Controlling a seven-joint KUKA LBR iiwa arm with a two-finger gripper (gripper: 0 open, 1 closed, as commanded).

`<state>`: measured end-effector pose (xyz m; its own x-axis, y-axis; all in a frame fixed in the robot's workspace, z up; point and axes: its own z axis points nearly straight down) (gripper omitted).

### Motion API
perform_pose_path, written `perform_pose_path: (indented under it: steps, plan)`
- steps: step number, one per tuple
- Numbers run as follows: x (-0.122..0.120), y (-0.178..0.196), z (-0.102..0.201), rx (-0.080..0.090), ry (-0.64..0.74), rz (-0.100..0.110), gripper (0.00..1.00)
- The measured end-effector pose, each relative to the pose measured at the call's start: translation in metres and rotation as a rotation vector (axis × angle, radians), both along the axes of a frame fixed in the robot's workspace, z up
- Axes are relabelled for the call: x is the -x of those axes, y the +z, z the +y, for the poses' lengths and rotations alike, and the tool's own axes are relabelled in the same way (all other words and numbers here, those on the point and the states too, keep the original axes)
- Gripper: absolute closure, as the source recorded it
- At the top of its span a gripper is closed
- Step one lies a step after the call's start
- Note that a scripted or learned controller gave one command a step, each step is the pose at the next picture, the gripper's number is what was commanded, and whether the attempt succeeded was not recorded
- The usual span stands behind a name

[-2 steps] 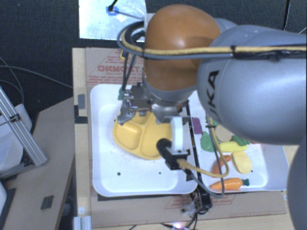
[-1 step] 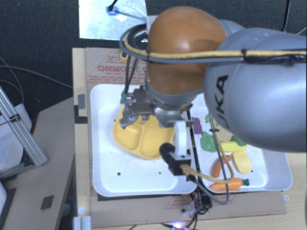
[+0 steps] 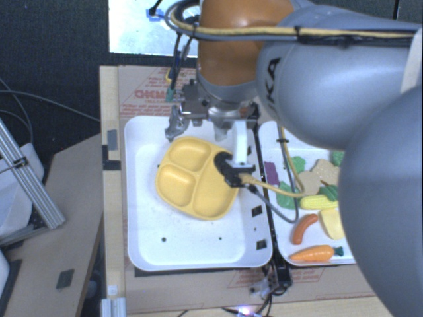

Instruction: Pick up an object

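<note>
The left bin (image 3: 142,197) carries one thing, a yellow divided plate (image 3: 192,180). It lies a little tilted in the bin's middle and reaches toward the far edge, with bare white floor along the near edge and the left wall.

The gripper (image 3: 197,121) hangs over the plate's far rim, close to the bin's far edge. The wrist hides its tip, so I cannot tell whether it is spread or closed, nor whether it touches the rim; nothing shows clamped in it.

Further right, the right bin (image 3: 299,156) holds small toy foods. A corn cob (image 3: 317,203) sits near the middle, a sausage (image 3: 304,228) just beside it toward the near edge, and a carrot (image 3: 314,253) lies along the near edge.

The plate looks like the object in hand. It is wide, shallow and smooth, so a grip across its body would probably fail. The better move is to straddle the raised far rim, one side inside and one outside, come down until the rim is well seated, close firmly, then lift slowly, since the plate's weight will hang to one side and may swing or slip.
</note>
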<state>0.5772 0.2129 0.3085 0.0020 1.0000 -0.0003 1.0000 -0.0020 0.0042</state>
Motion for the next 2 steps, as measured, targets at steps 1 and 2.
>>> perform_pose_path:
  steps: [1, 2]
  plan:
    - [-0.058, 0.004, 0.003, -0.001, 0.004, -0.002, 0.0]
    - [-0.093, -0.052, -0.008, 0.0, 0.002, 0.003, 0.0]
